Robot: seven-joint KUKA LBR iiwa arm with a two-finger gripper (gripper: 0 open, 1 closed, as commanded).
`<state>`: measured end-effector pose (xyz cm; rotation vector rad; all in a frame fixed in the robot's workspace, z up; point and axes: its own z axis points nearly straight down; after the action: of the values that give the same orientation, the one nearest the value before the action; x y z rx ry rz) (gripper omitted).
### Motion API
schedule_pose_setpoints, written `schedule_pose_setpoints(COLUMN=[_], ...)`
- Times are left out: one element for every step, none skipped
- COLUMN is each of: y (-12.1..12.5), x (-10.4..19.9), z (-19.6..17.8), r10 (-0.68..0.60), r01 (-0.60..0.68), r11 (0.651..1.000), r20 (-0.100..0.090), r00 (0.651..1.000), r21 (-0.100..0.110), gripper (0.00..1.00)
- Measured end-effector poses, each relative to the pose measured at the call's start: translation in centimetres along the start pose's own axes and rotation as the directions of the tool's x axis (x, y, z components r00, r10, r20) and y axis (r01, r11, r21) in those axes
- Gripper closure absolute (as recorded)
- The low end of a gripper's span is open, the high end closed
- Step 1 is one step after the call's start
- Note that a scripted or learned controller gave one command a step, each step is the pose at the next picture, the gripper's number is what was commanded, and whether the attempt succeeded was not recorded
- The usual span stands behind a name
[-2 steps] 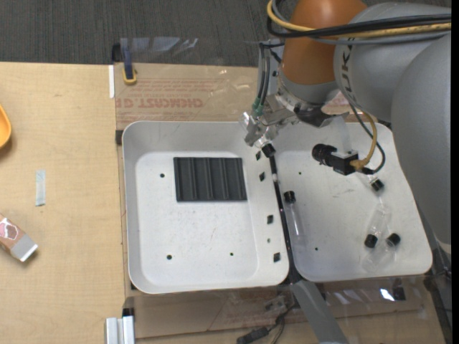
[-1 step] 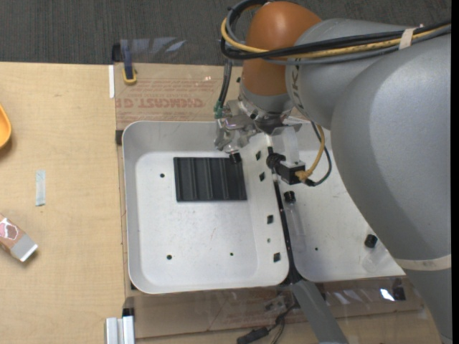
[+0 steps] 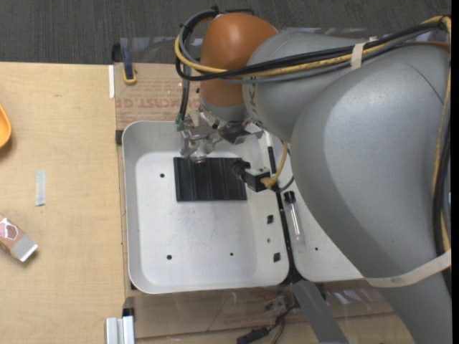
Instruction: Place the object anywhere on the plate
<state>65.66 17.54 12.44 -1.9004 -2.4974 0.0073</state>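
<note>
The grey arm (image 3: 358, 135) is reaching in from the right, its orange band (image 3: 233, 49) sitting above the wrist and yellow and black cables (image 3: 301, 59) running along it. The pincer (image 3: 197, 149) is hanging low over the far edge of the left bin (image 3: 143, 264), right at the top edge of a black ribbed plate (image 3: 210, 180) lying flat on the bin floor. Whether the pincer is spread or pressed together cannot be told from this angle, and no object between its tips can be made out. The right bin (image 3: 315, 253) is lying mostly under the arm. On the tan surface (image 3: 64, 135) to the left, a small grey strip (image 3: 40, 188) is lying well apart from the bins.
</note>
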Motion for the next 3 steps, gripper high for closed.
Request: schedule_pose_setpoints(y=[0.1,-0.2,1.3], x=[-0.1,-1.3,4.0], z=[-0.1,3.4,2.2], r10=[0.0,0.341,0.674], r01=[0.0,-0.341,-0.674], r11=[1.0,0.94,0.739], r20=[0.001,0.001,-0.001], r00=[1.0,0.94,0.739], r21=[-0.003,-0.002,-0.004], gripper=[0.0,0.0,0.0])
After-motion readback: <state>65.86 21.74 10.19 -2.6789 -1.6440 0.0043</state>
